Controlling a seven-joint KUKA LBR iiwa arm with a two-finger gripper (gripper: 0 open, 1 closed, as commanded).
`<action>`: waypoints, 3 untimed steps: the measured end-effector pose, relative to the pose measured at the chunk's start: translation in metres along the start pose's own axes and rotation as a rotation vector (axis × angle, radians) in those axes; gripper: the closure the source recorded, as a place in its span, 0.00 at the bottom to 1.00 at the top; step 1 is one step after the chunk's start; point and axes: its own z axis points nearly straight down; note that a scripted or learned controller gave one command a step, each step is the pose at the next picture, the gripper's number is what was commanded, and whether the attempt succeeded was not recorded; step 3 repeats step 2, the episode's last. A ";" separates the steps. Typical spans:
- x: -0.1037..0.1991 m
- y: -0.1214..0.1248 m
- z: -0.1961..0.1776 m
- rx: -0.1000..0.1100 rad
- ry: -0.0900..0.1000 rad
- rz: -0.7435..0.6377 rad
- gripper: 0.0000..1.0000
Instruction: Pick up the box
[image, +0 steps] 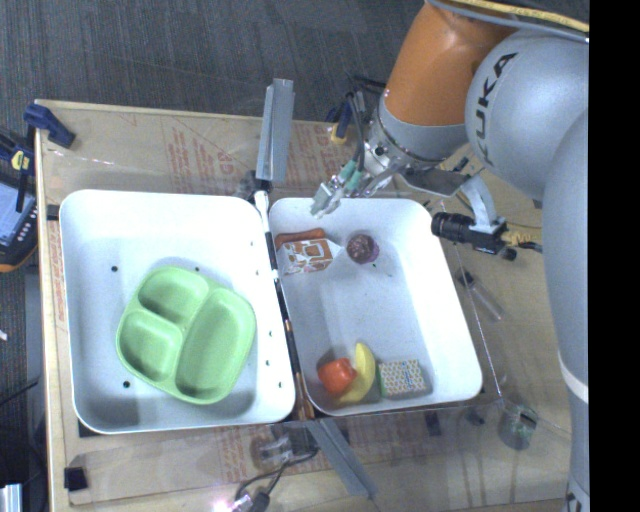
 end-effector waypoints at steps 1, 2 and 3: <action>0.013 -0.050 -0.003 0.003 0.002 -0.167 1.00; 0.055 -0.055 0.058 0.007 0.003 0.259 1.00; 0.055 -0.055 0.058 0.007 0.003 0.259 1.00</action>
